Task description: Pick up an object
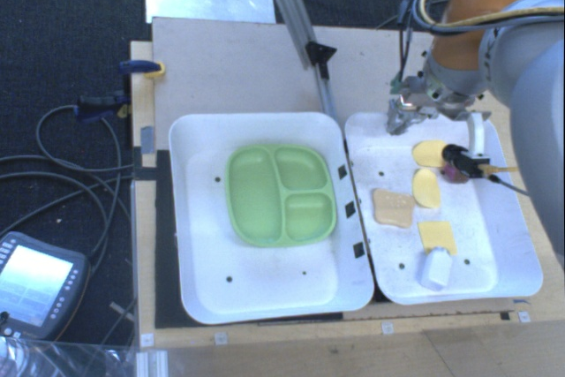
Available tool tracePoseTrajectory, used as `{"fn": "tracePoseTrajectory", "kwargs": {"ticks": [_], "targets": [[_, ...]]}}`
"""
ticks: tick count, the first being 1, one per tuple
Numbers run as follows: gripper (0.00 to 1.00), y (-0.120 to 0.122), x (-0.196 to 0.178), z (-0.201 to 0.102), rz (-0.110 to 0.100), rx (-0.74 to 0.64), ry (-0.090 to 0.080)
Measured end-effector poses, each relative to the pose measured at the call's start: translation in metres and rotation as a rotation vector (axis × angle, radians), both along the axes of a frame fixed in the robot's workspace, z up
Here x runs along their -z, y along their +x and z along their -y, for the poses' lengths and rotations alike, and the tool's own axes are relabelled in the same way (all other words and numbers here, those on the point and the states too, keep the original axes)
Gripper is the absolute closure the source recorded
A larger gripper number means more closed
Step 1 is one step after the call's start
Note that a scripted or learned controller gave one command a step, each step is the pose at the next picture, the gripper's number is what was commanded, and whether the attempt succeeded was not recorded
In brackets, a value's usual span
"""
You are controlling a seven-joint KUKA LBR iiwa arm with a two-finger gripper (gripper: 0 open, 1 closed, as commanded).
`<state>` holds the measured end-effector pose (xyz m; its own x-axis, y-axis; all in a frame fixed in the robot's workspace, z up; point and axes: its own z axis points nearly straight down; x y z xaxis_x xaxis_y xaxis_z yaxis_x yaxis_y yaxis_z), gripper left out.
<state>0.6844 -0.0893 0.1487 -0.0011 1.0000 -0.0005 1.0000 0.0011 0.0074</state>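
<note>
My gripper (402, 121) hangs over the far left part of the right bin (512, 278), above bare white floor. Several play-food pieces lie in that bin. A yellow oval piece (427, 152) rests just right of the gripper, and a second yellow oval (426, 188) lies nearer the front. A tan bread slice (393, 208) sits in the middle-left. A yellow square slice (437, 235) and a small white block (434, 270) lie toward the front. A small purple thing (454, 175) shows beside the ovals.
The left bin (199, 278) holds a green divided plate (281, 194). A grey pole (291, 4) slants down to the bench between the bins' far corners. Cables and a pendant (35, 282) lie on the floor at the left.
</note>
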Motion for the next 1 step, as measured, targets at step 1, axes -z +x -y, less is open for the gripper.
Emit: {"fn": "tracePoseTrajectory", "kwargs": {"ticks": [1], "targets": [[1.0, 0.0069, -0.0647, 0.0024, 0.002, -0.003, -0.001]]}}
